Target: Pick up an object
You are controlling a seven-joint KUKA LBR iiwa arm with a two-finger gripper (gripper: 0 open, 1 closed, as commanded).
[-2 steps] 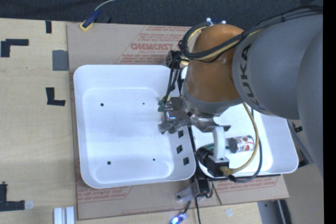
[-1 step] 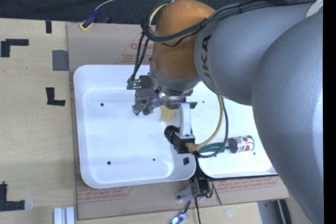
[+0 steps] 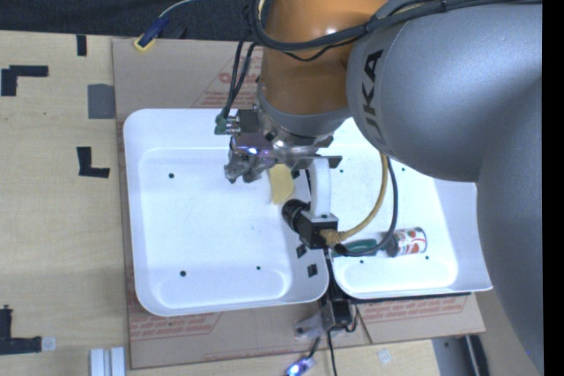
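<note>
The pale yellow object [image 3: 281, 183] sits just under the arm's wrist, over the right side of the left bin [image 3: 167, 207], beside the divide between bins. The gripper [image 3: 264, 161] hangs right above it, likely placed for a grasp, but I cannot tell whether it has the object. A red-and-white can [image 3: 407, 241] lies in the right bin [image 3: 441, 273], well apart.

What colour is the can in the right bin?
The can is red and white, seen in the camera view.
</note>
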